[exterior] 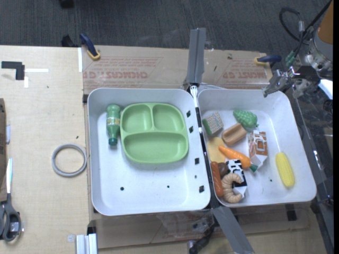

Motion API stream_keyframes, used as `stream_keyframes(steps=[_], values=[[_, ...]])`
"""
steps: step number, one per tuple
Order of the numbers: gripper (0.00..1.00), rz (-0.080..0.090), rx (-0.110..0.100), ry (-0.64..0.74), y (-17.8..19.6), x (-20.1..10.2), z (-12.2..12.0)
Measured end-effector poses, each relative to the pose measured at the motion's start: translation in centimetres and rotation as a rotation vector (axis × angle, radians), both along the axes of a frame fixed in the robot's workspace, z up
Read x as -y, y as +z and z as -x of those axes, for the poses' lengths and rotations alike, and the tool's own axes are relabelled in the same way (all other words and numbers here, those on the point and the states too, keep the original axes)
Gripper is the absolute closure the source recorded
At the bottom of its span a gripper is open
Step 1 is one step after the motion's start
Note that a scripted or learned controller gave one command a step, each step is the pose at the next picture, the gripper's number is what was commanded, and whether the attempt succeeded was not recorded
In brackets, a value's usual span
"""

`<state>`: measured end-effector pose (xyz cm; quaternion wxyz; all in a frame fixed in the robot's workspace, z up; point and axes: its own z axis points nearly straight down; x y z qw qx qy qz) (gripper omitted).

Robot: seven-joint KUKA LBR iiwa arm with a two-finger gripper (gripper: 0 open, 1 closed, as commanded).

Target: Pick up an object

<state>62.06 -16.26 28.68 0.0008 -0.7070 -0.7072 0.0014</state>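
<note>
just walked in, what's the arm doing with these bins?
A pick attempt that hasn't reached anything yet. The gripper sits over the far right corner of the right bin, above the toys and touching none. That bin holds a corn cob, a carrot, a green leafy piece, a hot dog bun and a small pile near its front left. The left bin holds a green divided plate with a green bottle beside it.

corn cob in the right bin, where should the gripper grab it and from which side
Grip the corn cob across its middle, coming straight down from above. It lies flat and alone near the right bin's right wall, long axis running roughly top to bottom, so fingers closing left-right across the narrow width probably have room.
</note>
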Motion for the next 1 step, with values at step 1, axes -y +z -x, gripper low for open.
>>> stream_keyframes(steps=[1], values=[[0.00,0.000,0.001,0.051,-13.67,1.34,-1.10]])
